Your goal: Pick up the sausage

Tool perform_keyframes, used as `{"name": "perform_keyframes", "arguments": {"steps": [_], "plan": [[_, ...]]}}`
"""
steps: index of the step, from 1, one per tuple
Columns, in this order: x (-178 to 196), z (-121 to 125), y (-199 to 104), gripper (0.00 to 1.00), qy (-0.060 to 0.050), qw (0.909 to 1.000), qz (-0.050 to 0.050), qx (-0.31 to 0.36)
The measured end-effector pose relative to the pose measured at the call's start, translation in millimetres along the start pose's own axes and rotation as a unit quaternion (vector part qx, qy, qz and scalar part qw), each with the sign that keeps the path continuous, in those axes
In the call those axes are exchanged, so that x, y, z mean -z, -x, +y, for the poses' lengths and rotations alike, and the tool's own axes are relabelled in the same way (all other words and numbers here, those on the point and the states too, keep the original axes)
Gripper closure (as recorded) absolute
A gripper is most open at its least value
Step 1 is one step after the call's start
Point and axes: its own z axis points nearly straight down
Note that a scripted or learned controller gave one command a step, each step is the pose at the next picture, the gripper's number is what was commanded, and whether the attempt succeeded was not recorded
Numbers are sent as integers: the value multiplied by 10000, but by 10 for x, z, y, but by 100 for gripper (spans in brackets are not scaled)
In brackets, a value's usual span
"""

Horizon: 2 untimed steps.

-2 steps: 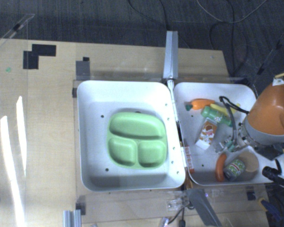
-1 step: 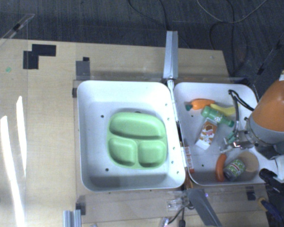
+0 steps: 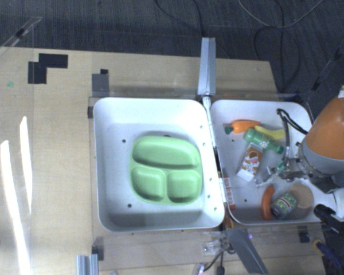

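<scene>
I look down at a slant on a pale wooden desk [image 3: 46, 171] carrying two shallow white plastic bins side by side. The left bin [image 3: 112, 153] holds a smooth, matte green tray [image 3: 166, 169] with rounded corners, divided into one long compartment above two smaller ones.

The right bin [image 3: 241, 211] is cluttered. The sausage [image 3: 266, 201] lies near the bin's front wall, a short, glossy orange-red cylinder with rounded ends, slightly curved. Its long axis runs nearly front to back in my view, the upper end leaning a little to the right. Just to its right, touching or almost touching it, sits a small round can [image 3: 284, 205] with a dark green label, and beyond that a tan, disc-like object [image 3: 303, 195].

Further back in the bin are an orange carrot [image 3: 243, 126] lying roughly crosswise, a green bottle [image 3: 262, 140], a yellow banana-shaped piece [image 3: 273, 133] and a flat white carton [image 3: 250, 162] with red printing.

My arm [image 3: 332, 136], with its orange band, reaches in from the right. The gripper [image 3: 277, 172] hangs just above and behind the sausage's upper end, a tangle of metal and cable. It is too blurred for me to tell how its fingers stand, and I see nothing between them.
</scene>
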Motion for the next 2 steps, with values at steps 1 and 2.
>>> {"name": "perform_keyframes", "arguments": {"steps": [1,2], "plan": [[-363,72,-422,0,27,9998,-13,-174],[-362,30,-43,0,39,9979,-8,653]]}}
